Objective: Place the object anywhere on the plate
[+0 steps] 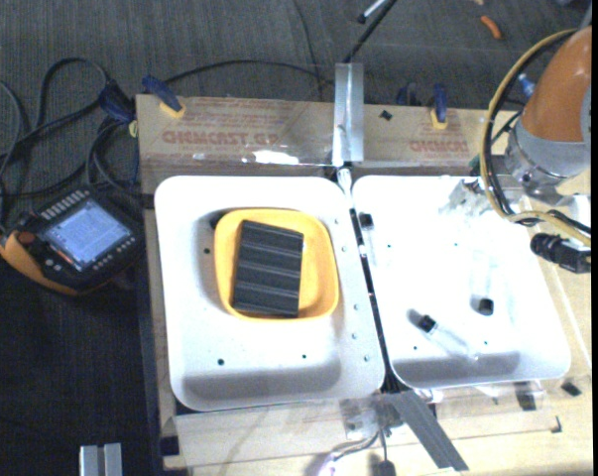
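Teach pendant (75, 241) lay on the floor left of the bench, screen lit. In the left bin (269, 370) sat the yellow plate (323, 281), and a dark ribbed rectangular block (269, 267) rested flat on it, inside the rim. The right bin (522, 355) carried two small dark bits (422, 321) on its floor. At the far right the arm (559, 107) stood over that bin's back corner; whether its end effector was wide or closed could not be told.
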Available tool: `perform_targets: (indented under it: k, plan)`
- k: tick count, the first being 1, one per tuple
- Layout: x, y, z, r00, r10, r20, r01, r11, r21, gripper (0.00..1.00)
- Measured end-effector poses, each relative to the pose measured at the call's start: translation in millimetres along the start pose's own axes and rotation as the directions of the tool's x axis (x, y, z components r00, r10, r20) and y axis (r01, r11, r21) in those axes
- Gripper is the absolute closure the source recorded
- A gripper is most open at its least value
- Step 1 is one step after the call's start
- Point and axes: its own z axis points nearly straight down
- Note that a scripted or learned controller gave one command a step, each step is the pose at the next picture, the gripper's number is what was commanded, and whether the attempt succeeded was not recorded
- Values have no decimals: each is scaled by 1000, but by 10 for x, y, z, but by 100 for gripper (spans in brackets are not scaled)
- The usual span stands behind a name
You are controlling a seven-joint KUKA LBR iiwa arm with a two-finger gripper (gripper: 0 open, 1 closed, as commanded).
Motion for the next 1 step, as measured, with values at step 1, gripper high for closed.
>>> perform_targets:
  k: [1]
  plan:
    - [1,1,-1,1000,0,0,0,1000,0,0]
